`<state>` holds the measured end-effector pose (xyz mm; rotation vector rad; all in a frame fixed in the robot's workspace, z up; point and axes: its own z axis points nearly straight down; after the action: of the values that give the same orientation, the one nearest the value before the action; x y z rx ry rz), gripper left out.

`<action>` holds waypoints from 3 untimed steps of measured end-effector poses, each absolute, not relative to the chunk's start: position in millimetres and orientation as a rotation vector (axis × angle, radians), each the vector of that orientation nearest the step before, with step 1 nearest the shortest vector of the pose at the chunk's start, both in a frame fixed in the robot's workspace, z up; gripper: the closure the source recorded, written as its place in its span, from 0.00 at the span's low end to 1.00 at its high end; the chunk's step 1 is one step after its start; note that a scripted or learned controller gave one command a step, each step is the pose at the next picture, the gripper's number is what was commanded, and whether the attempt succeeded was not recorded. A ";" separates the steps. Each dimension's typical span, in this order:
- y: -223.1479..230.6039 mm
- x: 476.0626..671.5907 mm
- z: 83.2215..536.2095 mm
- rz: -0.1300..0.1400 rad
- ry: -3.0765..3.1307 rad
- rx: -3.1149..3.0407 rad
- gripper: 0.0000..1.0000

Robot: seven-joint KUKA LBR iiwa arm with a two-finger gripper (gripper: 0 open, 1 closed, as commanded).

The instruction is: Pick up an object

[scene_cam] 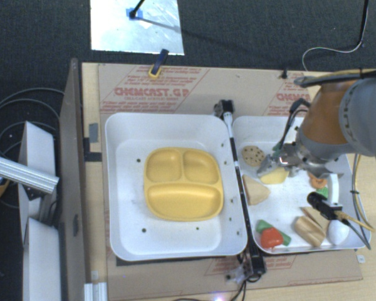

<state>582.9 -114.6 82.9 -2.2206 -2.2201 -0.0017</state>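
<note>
1. A pale yellow piece (274, 177) is lying in the right bin (344, 246), directly under the gripper (279, 160).
2. Whether the gripper is touching or pinching it, I cannot tell.
3. A cookie (252, 153) is sitting just left; a yellow divided tray (183, 184) is occupying the left bin (125, 243).

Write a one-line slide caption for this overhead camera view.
Robot arm reaches over the right bin of toy food; a yellow divided plate sits in the left bin.
</note>
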 end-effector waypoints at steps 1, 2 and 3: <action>-115.1 586.8 98.7 -0.012 -2.228 -2.225 1.00; -129.5 516.5 225.7 -0.008 -2.225 -2.229 1.00; -127.8 517.8 218.5 -0.003 -2.224 -2.222 0.00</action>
<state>517.8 -127.8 218.5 -2.2222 -2.2237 -0.0025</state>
